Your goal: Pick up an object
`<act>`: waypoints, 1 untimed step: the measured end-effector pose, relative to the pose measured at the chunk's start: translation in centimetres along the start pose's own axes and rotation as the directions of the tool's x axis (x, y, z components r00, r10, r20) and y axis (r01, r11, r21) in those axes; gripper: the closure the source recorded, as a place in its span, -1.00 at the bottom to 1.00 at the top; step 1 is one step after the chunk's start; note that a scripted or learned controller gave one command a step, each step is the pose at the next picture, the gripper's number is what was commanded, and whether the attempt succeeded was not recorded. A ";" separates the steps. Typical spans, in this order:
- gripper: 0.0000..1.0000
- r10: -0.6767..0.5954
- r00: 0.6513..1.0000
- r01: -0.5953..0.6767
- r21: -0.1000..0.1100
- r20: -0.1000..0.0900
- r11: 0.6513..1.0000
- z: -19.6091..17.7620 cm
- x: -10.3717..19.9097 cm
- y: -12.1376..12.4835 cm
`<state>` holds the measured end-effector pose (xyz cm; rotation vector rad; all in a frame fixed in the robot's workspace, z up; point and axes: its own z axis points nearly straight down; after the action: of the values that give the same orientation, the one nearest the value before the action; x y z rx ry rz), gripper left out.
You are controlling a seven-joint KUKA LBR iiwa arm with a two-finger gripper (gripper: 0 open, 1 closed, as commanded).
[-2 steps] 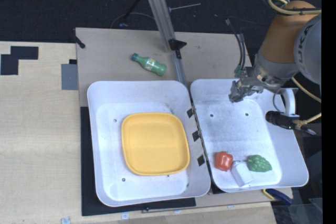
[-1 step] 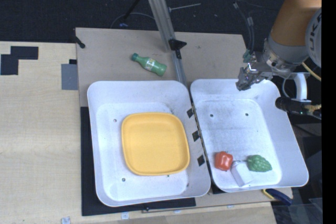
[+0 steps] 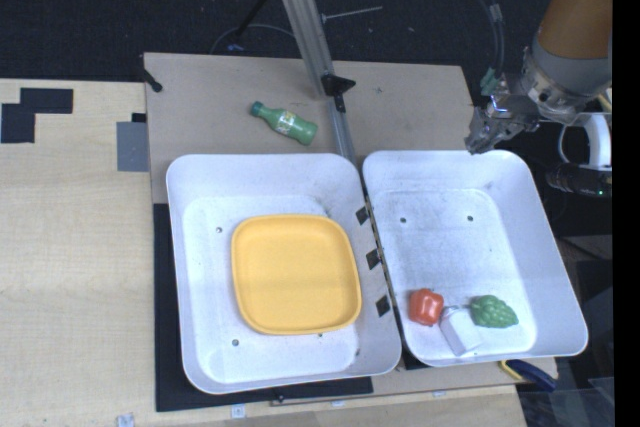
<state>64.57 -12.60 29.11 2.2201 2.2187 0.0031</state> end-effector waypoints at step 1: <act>1.00 -0.002 1.000 0.002 0.004 -0.001 1.000 1.1 3.9 -1.1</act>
<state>63.50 -8.74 28.05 2.2202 2.2236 0.0001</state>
